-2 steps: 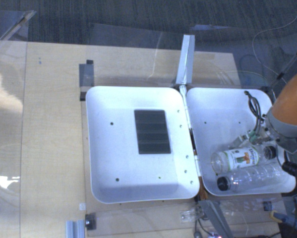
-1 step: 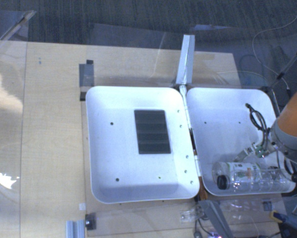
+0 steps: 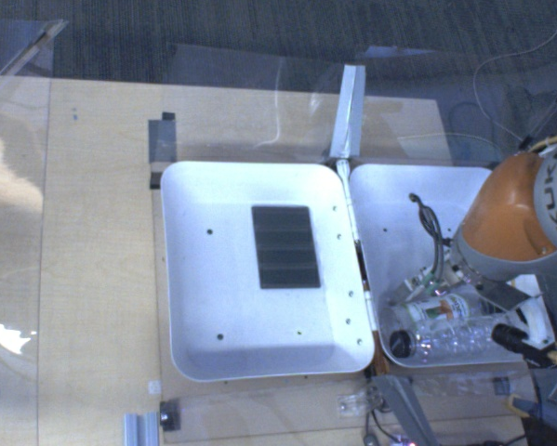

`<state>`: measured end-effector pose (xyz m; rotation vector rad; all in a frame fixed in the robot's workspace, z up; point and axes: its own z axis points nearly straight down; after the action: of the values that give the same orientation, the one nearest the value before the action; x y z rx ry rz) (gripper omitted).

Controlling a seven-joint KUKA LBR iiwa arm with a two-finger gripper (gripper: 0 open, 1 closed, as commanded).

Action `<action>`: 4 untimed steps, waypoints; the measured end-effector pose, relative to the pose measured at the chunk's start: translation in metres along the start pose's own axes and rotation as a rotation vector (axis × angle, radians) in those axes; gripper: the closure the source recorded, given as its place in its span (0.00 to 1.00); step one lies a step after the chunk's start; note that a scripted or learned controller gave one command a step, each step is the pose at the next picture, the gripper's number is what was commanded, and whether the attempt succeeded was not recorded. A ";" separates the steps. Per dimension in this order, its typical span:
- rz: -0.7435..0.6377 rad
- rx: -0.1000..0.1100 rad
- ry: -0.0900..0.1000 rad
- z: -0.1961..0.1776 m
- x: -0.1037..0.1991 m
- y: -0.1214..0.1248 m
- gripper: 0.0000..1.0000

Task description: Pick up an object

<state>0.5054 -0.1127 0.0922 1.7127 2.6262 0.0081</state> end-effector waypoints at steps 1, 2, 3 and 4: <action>-0.001 -0.011 -0.007 -0.013 -0.002 0.004 1.00; -0.001 -0.010 -0.007 -0.013 -0.002 0.004 0.00; 0.023 -0.007 -0.006 0.002 0.004 0.033 0.00; -0.002 -0.006 -0.005 0.003 -0.018 0.071 0.00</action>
<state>0.5773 -0.1002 0.0897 1.7059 2.6213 0.0112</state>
